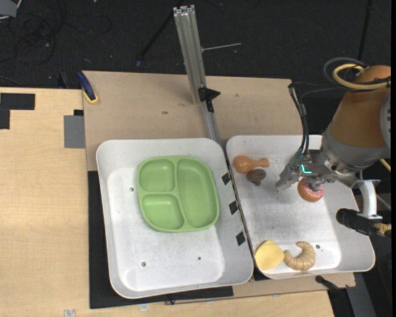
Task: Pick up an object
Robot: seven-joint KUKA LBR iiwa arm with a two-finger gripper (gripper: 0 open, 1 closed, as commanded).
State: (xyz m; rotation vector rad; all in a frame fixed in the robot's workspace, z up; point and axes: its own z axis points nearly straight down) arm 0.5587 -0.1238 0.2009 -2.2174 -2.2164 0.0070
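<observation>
We see the grey arm with its orange band reaching in from the right over the right-hand shallow white bin (356,259). Its two-finger gripper (298,176) hangs low above the far half of that bin, just left of a round pinkish-red object (311,190) lying under the wrist; whether the two touch we cannot tell, nor can we tell how the gripper is set, wide or narrow.

Further left in the same bin lies an orange, drumstick-shaped toy (249,163), with a small brown lump (256,175) touching its near side. In the near part of that bin sit a pale yellow wedge (268,255) and, just right of it, a tan croissant-shaped piece (301,255).

The left-hand white bin (152,269) holds a light green plastic plate with three compartments (178,194), resting toward its far side.
</observation>
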